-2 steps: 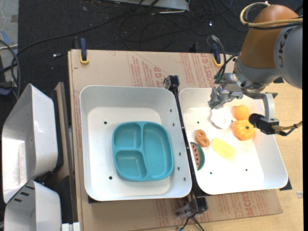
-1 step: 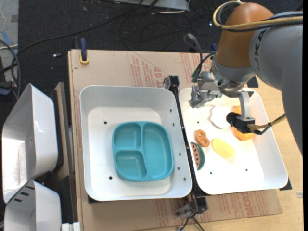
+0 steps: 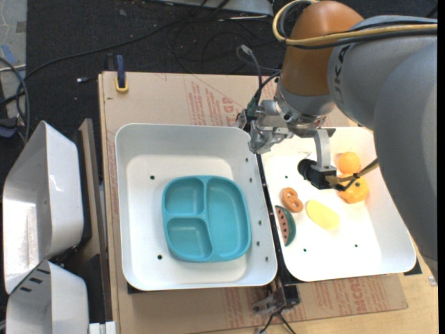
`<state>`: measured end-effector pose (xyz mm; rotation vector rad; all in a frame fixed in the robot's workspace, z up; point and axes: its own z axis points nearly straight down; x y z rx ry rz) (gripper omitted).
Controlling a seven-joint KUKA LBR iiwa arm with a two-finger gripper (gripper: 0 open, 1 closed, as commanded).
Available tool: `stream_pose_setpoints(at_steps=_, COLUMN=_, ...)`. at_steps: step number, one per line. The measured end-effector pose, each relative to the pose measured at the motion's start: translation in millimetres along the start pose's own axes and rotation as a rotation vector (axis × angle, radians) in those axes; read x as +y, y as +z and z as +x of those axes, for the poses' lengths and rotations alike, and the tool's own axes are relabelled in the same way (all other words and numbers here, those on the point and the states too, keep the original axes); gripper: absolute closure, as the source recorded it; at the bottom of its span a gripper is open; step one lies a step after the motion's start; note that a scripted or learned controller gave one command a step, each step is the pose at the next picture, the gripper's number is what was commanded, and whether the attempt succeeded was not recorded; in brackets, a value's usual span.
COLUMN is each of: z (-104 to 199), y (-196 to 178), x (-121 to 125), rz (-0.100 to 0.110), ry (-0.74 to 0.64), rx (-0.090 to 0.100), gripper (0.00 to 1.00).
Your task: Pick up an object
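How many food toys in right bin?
5: round orange fruit, orange-yellow piece below it, yellow oval mid-bin, brown pretzel and watermelon slice at left. Arm may hide more.

The arm (image 3: 393, 75) is a thick, smooth, pale grey shell with rounded edges. A glossy orange band (image 3: 314, 44) bulges like a dome above the wrist. A yellowish cable (image 3: 284, 14) loops over it. The wrist fittings (image 3: 278, 120) are angular silver-grey metal.
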<state>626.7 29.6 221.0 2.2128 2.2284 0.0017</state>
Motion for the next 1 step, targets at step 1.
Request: stream_pose_setpoints(at_steps=1, z=48.3, y=-16.8, x=23.7, rz=-0.003, ry=-0.001, rx=0.002, gripper=1.0)
